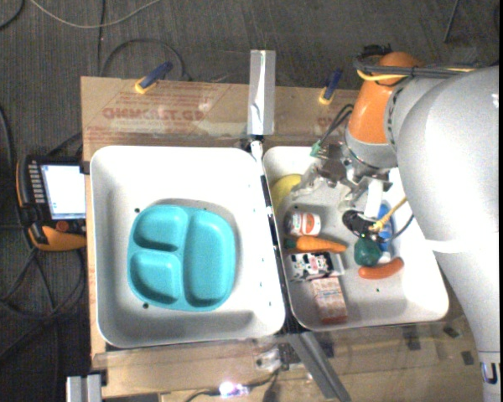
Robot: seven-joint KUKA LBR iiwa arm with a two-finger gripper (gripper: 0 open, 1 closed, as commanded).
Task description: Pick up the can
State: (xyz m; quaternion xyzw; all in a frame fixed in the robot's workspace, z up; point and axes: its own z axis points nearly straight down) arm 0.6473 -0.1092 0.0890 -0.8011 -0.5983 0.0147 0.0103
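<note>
While the can (pixel 304 223) lies in the right bin (pixel 419 304) beside a carrot (pixel 320 244), the end effector (pixel 339 174) hovers just above; its opening I cannot tell.

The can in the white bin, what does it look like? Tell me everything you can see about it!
The can is small, with a red and white label and a pale, shiny-looking end. It lies on its side in the right bin, near that bin's left wall. A yellow thing sits just behind it, and an orange carrot lies right in front, touching or nearly touching it. The tool is behind it and to the right, not holding it.
</note>
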